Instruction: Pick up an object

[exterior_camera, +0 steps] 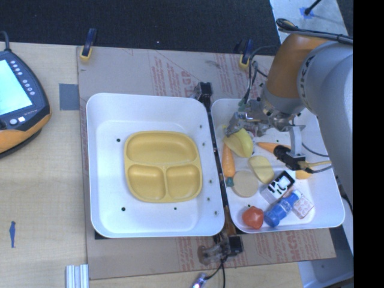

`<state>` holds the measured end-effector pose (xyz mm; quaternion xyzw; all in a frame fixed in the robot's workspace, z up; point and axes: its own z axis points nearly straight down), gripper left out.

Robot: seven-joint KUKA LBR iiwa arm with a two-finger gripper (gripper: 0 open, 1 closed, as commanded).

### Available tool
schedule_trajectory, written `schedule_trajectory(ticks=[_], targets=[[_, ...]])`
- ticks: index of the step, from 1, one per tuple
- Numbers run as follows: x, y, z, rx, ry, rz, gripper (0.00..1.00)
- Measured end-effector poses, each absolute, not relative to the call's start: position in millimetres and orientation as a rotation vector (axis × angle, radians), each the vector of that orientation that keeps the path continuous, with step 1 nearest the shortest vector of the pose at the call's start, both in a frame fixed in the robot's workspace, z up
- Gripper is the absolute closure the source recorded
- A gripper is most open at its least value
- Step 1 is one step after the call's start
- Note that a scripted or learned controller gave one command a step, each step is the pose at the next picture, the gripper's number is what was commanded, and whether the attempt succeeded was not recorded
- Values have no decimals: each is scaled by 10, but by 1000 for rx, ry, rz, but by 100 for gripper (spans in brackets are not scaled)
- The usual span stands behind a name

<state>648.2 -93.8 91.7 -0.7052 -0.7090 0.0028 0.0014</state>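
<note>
My gripper (241, 126) hangs low over the back left of the right bin (329, 219), directly above a yellow-green pear-shaped piece (240, 142). Its fingers seem to straddle the top of that piece. In the same bin lie an orange carrot (228, 162), a pale yellow slice (261, 168), a tan round disc (245, 183), a red tomato (253, 217), a blue bottle (279, 210), a black-and-white block (278, 185) and a second carrot (273, 147).
The left bin (102, 209) holds a yellow divided tray (162, 164). A tablet-like controller (18, 101) rests at the far left of the bench. Clamps (87, 44) pin the board at the back. The arm's bulk covers the right bin's back right.
</note>
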Motion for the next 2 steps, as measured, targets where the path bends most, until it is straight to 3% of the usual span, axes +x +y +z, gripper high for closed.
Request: schedule_trajectory(ticks=[1,2], targets=[[6386,-972,916,-2213,-2225,9,0],[6417,-996,1071,-2218,-2231,4,100]])
